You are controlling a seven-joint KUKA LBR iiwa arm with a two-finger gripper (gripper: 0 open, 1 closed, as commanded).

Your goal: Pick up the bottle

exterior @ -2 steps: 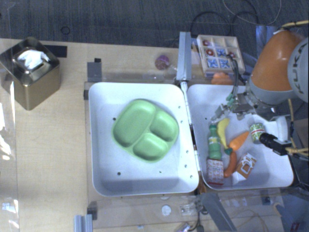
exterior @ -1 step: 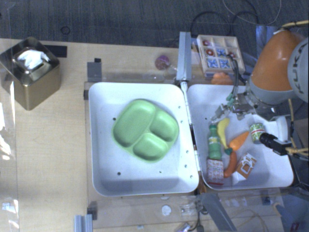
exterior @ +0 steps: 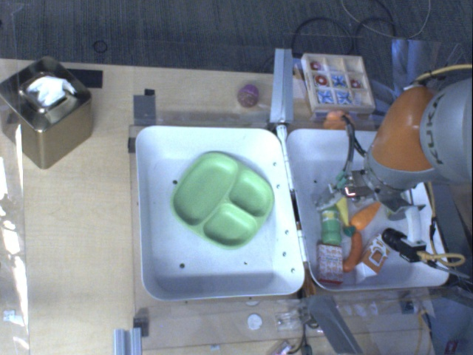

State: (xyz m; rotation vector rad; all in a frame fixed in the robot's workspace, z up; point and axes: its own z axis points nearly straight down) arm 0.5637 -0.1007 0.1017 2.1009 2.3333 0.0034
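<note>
A: What sits in the two bins?

B: The left shallow white bin (exterior: 155, 265) holds a green three-compartment plastic plate (exterior: 223, 198), lying flat near its middle. The right shallow white bin (exterior: 310, 154) holds a cluster: the small bottle with a green cap and red label (exterior: 330, 246), lying near the bin's front-left corner, with an orange carrot-shaped toy (exterior: 354, 248) just beside it and a yellow piece (exterior: 342, 211) touching its cap end.

A: And the arm?

B: The grey arm with the orange band (exterior: 403, 135) reaches in from the right. Its two-finger gripper (exterior: 347, 191) is above the clutter, just behind the bottle; I cannot tell how it stands or whether it has anything.

A: The bench?

B: A pale wooden bench top (exterior: 74, 235), with a brass-coloured square tin holding white tissue (exterior: 48, 117) at far left, a small purple ball (exterior: 248, 95) and a board of red and blue tiles (exterior: 336, 83) behind the bins. Dark carpet (exterior: 185, 13) lies beyond.

A: Anything unclear?

B: Small items under the wrist are blurred.
</note>
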